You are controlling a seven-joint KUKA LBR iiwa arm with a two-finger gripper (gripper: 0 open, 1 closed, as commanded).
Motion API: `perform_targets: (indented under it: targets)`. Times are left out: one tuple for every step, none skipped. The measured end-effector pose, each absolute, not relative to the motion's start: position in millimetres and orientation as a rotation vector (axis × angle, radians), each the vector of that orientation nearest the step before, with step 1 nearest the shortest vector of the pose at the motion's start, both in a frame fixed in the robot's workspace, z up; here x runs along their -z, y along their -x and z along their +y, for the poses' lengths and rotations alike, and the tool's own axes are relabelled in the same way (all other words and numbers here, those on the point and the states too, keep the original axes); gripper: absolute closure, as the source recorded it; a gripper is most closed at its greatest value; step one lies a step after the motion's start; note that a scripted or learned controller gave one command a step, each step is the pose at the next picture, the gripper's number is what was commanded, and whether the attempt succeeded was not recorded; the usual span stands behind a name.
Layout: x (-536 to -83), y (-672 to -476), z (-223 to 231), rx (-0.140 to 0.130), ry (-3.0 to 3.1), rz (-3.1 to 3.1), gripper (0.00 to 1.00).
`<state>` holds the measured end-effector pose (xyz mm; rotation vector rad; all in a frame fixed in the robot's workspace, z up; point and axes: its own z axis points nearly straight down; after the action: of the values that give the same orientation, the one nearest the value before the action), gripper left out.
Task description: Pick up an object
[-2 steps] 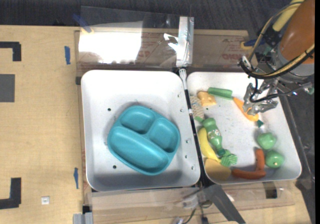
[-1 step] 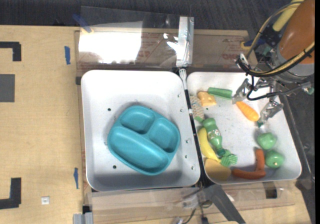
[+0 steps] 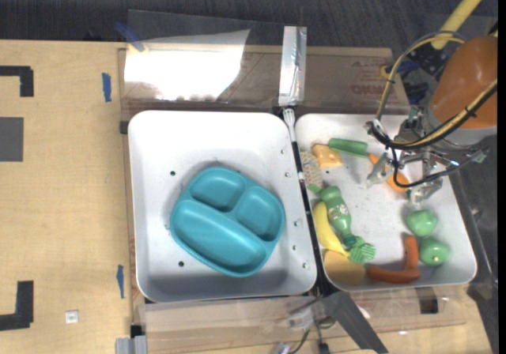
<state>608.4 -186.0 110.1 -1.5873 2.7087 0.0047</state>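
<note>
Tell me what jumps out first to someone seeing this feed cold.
The teal divided plate stands out first, lying alone in the left bin. Next comes the clutter of toy food along the right bin: a yellow banana, a red sausage and green pieces. The gripper hangs over that bin's upper right part, above an orange piece.

Arm (image 3: pixel 473 84) cut off at right edge
</note>
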Motion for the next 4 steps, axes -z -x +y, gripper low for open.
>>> perform_targets:
  targets:
    - [-89.5, -609.3, -101.3, 0.006, 1.860, 2.519, 0.00]
    - [-90.1, -585.4, -99.3, 0.012, 2.030, 2.382, 0.00]
    - [-98.4, -583.6, -130.1, 0.004, 2.414, 2.000, 0.00]
    - [-89.2, -620.5, -187.8, -0.007, 2.635, 1.683, 0.00]
